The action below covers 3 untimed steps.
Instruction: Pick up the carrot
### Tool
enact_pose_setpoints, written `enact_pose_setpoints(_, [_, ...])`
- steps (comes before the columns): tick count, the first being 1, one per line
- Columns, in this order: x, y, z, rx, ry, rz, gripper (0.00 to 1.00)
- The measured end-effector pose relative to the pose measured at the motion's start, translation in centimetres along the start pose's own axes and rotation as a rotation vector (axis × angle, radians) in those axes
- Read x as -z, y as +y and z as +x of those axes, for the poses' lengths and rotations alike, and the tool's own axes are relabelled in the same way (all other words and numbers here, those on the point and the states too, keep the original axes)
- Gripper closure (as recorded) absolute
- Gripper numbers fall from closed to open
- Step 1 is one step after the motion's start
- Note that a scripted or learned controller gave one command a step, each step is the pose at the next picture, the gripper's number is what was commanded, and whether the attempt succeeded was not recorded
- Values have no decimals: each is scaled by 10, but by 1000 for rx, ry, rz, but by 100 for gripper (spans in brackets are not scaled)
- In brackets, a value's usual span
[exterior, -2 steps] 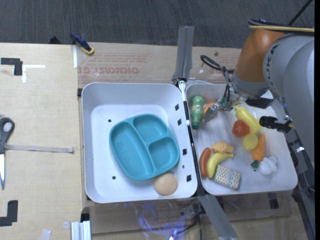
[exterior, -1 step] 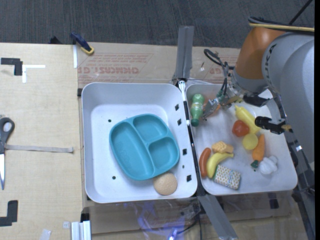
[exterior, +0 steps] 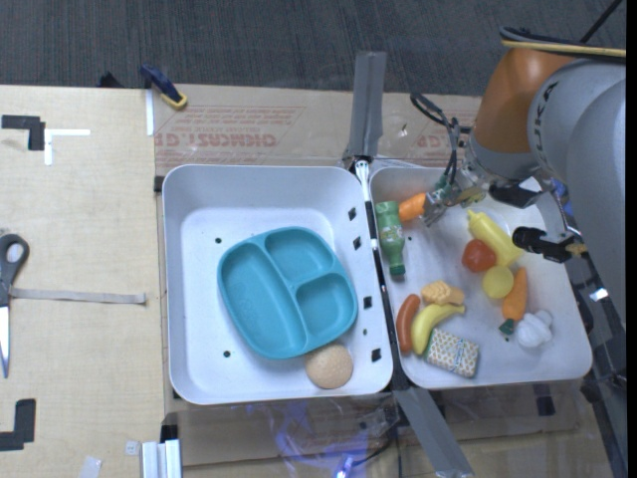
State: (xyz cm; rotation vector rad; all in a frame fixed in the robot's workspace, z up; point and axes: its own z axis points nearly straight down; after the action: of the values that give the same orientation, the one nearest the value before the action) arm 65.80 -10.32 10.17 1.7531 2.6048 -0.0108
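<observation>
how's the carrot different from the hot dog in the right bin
The carrot is orange with a green tip; the hot dog is red with none. The carrot lies near the bin's right wall, the hot dog near its left, touching the banana. Both are slim, lie roughly upright in the picture, and sit away from the gripper.

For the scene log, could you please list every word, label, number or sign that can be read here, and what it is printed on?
Red printing on the cardboard sheet behind the bins: it appears upside down or mirrored, and is too blurred to quote reliably.
Green bottle in the right bin: no readable label.
Blue divided plate in the left bin: no text.
</observation>
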Motion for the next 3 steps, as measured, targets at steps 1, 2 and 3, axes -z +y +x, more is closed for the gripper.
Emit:
enact_pose_setpoints(1, [-1, -1, 2, 0, 6, 5, 0])
enact_pose_setpoints(2, [-8, 0, -1, -247, 5, -3, 0])
enact_pose_setpoints(3, [-9, -7, -18, -606, 6, 0, 0])
